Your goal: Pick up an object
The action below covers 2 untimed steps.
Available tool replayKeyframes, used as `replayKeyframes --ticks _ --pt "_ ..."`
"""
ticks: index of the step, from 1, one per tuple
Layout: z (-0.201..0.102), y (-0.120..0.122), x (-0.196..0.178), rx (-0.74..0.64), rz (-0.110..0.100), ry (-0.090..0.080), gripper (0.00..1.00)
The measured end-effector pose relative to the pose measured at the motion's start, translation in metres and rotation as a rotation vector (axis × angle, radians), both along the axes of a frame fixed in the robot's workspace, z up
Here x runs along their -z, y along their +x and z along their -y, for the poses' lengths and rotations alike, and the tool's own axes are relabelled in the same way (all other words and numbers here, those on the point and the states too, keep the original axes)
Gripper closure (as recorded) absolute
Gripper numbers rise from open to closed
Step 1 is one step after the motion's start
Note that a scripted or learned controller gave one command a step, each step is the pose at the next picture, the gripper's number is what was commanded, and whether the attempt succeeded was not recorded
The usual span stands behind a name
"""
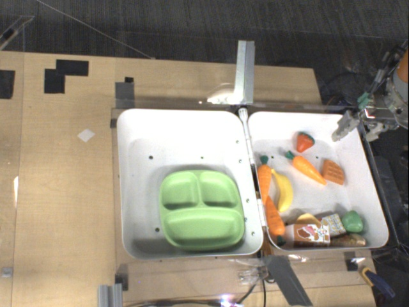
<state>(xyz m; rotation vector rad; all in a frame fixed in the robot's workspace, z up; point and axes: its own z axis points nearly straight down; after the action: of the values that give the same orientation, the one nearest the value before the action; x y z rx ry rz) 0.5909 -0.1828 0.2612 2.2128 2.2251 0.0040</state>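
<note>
Nearest the lens, along the front wall of the right bin (374,190), a brown carton (311,231) is lying on its side, with a small printed packet (333,223) and a green pepper-like toy (352,222) just beside it to the right. Behind them, 1 long carrot (270,200) is lying along the bin's left wall, touching a yellow banana (283,190) at its right. A 2nd carrot (308,169) is lying at a slant near the bin's middle, a tan waffle-like piece (333,171) is sitting just beside its right end, and a red strawberry (304,141) is resting farther back, apart from both.

At the left, the left bin (144,133) is holding a green divided plate (202,208) with 3 compartments, set toward its front right corner.

At the far right corner of the right bin, the gripper (343,128) is hanging over the rim, reaching in from the right with cabling behind it. Nothing is showing between its tips, and all 8 objects are lying in the bins, well apart from it; whether the pincer is spread or closed, I cannot tell.
</note>
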Motion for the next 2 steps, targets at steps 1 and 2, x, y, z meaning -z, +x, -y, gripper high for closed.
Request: replayKeyframes --ticks 1,2 --pt "-0.024 0.010 0.090 -0.021 0.000 0.000 0.00" --pt "-0.004 -0.030 0.103 0.273 -0.001 0.002 0.00"
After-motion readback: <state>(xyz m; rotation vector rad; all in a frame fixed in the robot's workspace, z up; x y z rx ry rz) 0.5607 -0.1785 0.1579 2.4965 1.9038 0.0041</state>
